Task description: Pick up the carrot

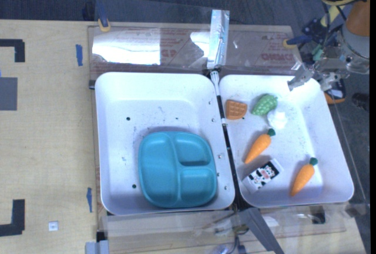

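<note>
**Right bin: two carrots, none lifted**

Item: carrot (258, 147), lying aslant mid-bin in the right bin (339, 147); a second carrot (304, 177) near the front right corner. Alongside: waffle piece (235, 109), green vegetable (265, 104), black-and-white block (262, 174). Left bin (117, 112) holds a blue divided plate (177, 169). Gripper (305, 77) sits over the right bin's far corner, well apart from both carrots; jaws' state cannot be told. Step, as judged: approach. Next: travel over one carrot, align, descend.
</note>
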{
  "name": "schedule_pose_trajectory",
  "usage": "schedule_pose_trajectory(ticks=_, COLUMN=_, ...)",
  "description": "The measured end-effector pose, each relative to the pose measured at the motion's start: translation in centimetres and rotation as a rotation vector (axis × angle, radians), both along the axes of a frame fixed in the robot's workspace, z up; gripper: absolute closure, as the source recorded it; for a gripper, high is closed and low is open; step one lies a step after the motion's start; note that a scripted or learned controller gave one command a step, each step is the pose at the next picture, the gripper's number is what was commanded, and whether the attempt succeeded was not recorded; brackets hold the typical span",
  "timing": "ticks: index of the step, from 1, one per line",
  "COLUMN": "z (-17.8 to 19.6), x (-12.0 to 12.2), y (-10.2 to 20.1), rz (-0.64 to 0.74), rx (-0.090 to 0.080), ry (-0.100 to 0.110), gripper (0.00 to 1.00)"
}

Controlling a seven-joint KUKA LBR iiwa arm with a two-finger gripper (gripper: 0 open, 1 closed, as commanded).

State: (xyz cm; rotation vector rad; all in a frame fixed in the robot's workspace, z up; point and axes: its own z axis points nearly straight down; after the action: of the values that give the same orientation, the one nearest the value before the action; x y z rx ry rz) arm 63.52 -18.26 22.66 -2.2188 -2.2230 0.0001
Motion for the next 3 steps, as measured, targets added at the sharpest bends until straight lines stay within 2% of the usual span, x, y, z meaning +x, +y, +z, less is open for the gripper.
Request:
schedule_pose_trajectory(ticks=1, z=-6.3, x=-6.5, y=5.6, rz=0.071, rx=0.001, ry=0.005, gripper=0.0)
schedule_pose_trajectory(ticks=2, z=-13.9, x=-8.8, y=8.5, rz=-0.027, rx=-0.001, ry=-0.007, gripper=0.0)
schedule_pose_trajectory(ticks=3, z=-12.8, x=-8.6, y=8.5, rz=-0.029, rx=-0.002, ry=-0.014, gripper=1.0)
